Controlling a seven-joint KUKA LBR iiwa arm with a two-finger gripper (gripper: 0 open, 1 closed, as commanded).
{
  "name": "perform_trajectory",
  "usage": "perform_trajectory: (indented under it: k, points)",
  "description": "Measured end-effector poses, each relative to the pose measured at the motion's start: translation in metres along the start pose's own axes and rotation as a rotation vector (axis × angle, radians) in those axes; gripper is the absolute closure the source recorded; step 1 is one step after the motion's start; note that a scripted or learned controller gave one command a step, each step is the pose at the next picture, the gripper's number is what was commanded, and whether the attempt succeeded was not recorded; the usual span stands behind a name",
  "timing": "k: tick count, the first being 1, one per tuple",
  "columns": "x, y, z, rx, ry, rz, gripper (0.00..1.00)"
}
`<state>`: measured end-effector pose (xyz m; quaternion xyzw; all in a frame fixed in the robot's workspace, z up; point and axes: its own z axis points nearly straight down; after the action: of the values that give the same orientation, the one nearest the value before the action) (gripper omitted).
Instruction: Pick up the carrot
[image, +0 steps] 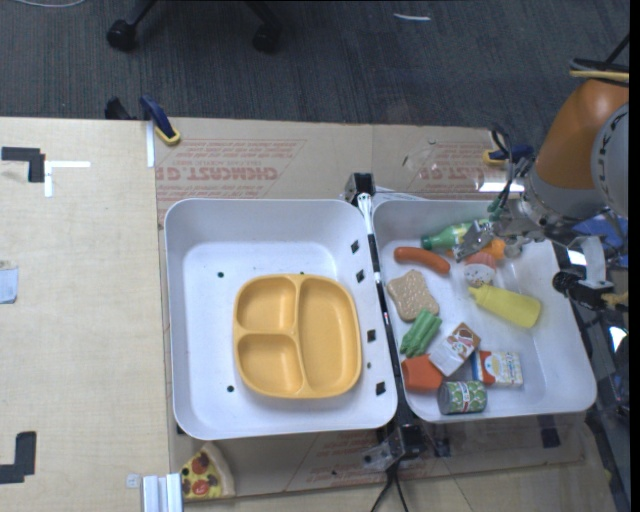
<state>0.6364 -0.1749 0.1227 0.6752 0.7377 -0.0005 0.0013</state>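
Two white bins sit side by side. The left bin (190, 330) holds one yellow three-part plate (297, 335). The right bin (565, 350) holds about ten toy foods; one yellow bottle (507, 304), one sausage (422, 259), one can (462, 397). Labels are too small to read. The gripper (478, 243), upper right, hangs over an orange piece, possibly the carrot (481, 271).
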Motion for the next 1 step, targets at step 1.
perform_trajectory:
  k: [1]
  points:
    - [-0.0326,0.0080,0.0322,0.039,0.014,0.287,0.00]
